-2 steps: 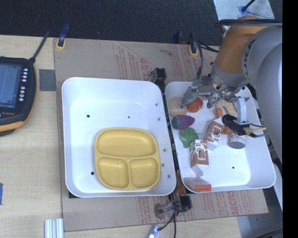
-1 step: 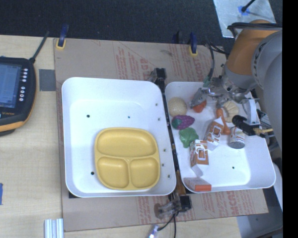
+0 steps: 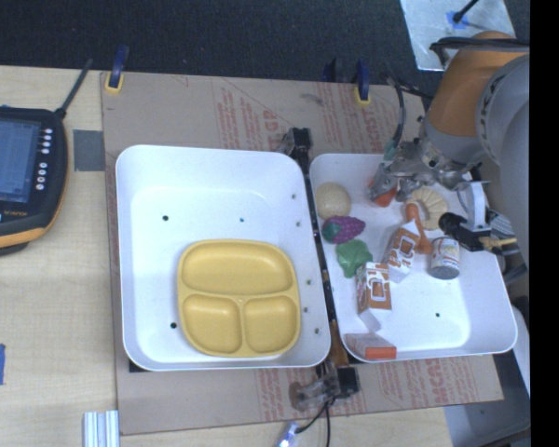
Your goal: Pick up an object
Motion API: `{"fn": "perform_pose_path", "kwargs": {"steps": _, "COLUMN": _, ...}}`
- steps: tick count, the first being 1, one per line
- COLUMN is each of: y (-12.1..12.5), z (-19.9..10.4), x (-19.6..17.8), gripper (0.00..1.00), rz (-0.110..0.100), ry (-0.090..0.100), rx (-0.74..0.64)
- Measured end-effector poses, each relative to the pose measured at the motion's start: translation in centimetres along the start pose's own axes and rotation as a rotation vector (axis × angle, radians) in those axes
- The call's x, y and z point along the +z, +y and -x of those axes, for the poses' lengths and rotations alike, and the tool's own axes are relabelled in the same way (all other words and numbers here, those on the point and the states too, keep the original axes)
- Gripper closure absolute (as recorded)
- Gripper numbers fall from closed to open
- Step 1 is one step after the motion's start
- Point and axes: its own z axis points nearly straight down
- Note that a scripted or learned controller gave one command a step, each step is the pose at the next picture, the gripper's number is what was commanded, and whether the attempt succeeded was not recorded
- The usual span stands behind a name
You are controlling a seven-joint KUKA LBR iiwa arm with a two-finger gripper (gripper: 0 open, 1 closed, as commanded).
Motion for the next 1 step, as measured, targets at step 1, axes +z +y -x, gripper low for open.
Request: {"fn": "perform_pose_path", "kwargs": {"steps": 1, "y": -8.98, "z": -9.09, "x": -7.59, "gripper": 1.00, "rz": -0.002, "ry": 0.001, "rx": 0.001}}
